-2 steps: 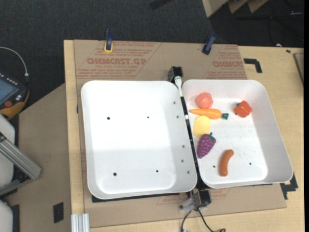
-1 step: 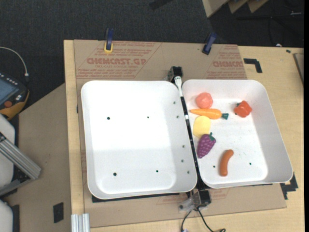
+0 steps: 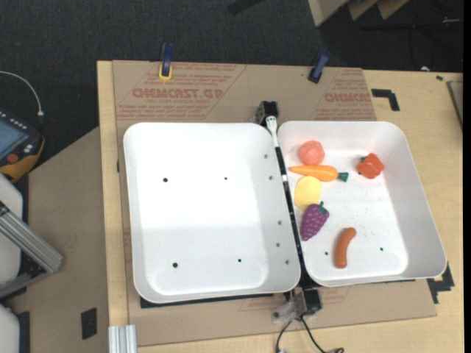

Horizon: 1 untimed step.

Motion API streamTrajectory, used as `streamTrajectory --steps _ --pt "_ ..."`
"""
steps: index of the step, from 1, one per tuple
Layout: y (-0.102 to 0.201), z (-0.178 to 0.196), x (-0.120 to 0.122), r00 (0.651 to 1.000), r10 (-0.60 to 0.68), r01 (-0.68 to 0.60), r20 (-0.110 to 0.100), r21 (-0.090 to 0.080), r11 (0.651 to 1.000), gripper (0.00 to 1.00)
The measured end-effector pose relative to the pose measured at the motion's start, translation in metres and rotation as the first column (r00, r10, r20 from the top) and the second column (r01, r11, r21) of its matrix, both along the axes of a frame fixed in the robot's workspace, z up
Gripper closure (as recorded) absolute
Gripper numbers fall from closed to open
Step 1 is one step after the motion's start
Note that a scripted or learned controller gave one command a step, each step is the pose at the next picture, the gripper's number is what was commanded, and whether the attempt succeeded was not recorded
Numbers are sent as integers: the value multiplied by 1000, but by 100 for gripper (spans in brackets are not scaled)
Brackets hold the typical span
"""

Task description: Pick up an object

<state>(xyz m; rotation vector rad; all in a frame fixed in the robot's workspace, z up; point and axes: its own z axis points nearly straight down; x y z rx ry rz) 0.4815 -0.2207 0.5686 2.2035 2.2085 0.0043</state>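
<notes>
The right bin (image 3: 412,197) holds several toy foods. A pink round fruit (image 3: 312,152) lies near its far left corner. Just below it lies an orange carrot (image 3: 316,172), then a yellow lemon (image 3: 308,191) and a purple bunch of grapes (image 3: 313,220), all close to the bin's left wall. A red pepper (image 3: 370,165) sits apart toward the right. A brown sausage (image 3: 344,247) lies near the front.
The left bin (image 3: 199,212) sits beside the right one, their rims touching along a black hinge strip (image 3: 283,190). Both rest on a cardboard sheet (image 3: 235,87) held by clamps (image 3: 166,63) at the far edge. Cables (image 3: 302,322) trail off the front.
</notes>
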Motion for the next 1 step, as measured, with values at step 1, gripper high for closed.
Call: streamTrajectory --steps 1 --pt "0 11 1 1000 0 0 5 -3 1000 100"
